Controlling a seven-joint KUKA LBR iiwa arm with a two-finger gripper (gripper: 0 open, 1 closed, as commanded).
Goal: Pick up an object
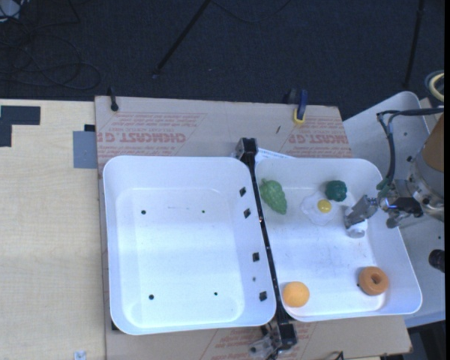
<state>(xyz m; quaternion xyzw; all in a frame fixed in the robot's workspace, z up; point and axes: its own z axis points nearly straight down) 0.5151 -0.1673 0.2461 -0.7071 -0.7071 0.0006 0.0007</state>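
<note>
Camera view looks down on two shallow white bins sitting side by side on a sheet of cardboard (172, 130), and the only writing I can make out is red print on that cardboard, upside down from here, reading something like "OKMCRZT. CO"; a second red print by the yellow clamp (299, 114) at the far edge is too small to read. Left bin (127, 201) has just a few dark spots on its floor. Right bin (405, 291) holds five things by my count: one light green leafy piece (273, 196) at the far left next to the divider, one dark green lump (335, 190) further right, one fried-egg toy (320, 208) with a yellow yolk between and slightly nearer than those two, one orange ball (295, 294) in the near left corner, and one brown donut (373, 280) near the right wall. Gripper (356, 217) reaches in from the right and sits low just right of the egg, nothing visibly between its fingers; whether they're spread or closed, I can't tell.
</note>
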